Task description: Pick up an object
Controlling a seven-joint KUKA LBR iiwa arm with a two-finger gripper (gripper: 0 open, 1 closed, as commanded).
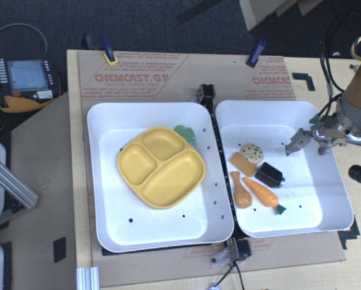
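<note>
The right bin (325, 216) holds several small items near its left side: a speckled cookie (251, 153), an orange wedge (242, 164), a black block (269, 175), a carrot (263, 193) and a tan drumstick-shaped piece (240, 191). My gripper (308, 144) hangs over the upper right part of this bin, to the right of the cookie and apart from every item. Its fingers (294, 143) are spread open with nothing between them.
The left bin (108, 216) carries a yellow divided plate (162, 167) with a small green item (185, 133) tucked at its far edge. A black clamp (205, 93) sits between the bins at the back. Cables hang by the arm at the right.
</note>
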